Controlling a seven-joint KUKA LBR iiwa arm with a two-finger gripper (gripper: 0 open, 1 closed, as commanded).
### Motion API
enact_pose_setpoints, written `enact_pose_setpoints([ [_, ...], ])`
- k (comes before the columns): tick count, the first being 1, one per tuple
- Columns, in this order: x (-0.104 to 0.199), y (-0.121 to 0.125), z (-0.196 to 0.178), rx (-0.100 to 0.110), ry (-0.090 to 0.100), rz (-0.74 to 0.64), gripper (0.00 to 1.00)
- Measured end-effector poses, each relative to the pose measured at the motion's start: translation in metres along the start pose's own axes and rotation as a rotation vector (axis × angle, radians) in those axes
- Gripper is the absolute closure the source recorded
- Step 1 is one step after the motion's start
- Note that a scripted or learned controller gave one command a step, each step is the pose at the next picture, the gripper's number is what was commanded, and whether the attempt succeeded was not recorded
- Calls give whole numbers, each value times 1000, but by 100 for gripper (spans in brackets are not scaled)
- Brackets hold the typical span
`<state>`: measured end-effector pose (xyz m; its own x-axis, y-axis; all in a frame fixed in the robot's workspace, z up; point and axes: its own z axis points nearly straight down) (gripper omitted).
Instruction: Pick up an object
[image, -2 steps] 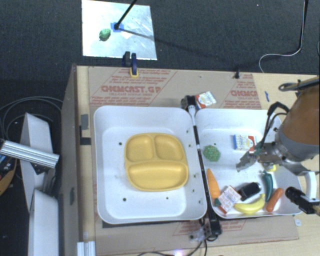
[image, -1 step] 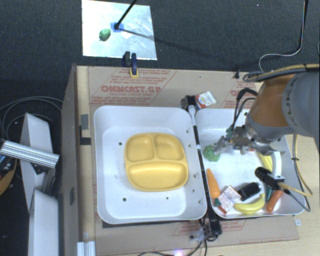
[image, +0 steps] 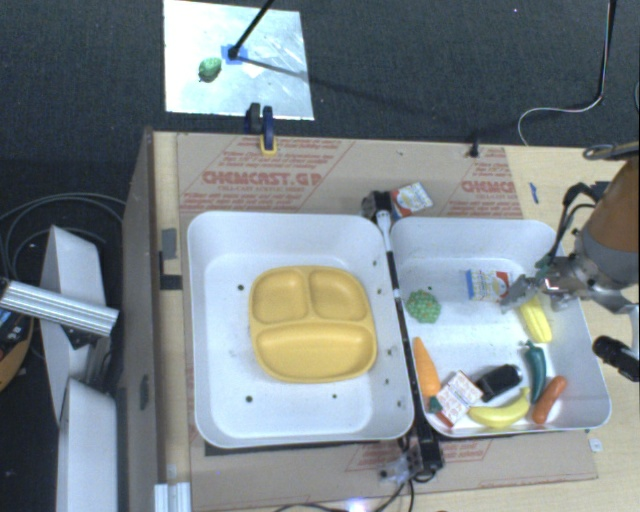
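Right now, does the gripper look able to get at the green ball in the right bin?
Probably yes: the green ball lies alone on bare bin floor, and the gripper hovers over the same bin.

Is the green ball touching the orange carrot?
Apart. The camera view shows bare white bin floor between the green ball and the orange carrot below it.

The right bin (image: 470, 240) holds the loose pieces. A small blue-and-white packet (image: 486, 284) lies flat near the middle. A green bumpy ball (image: 423, 306) sits by the left wall. A carrot (image: 427, 367) lies lengthwise below it. At the front: a red-and-white box (image: 459, 393), a black block (image: 499, 379), a banana (image: 500, 411), a green pepper (image: 537, 366), an orange sausage-shaped piece (image: 548, 399). A yellow corn cob (image: 536, 321) lies by the right wall.
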<state>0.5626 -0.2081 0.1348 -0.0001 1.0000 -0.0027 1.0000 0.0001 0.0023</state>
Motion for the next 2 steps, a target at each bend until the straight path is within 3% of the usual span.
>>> enact_pose_setpoints([
  [1,2,32,51,1,2,-4,0],
  [2,2,34,40,-3,1,-6,100],
])
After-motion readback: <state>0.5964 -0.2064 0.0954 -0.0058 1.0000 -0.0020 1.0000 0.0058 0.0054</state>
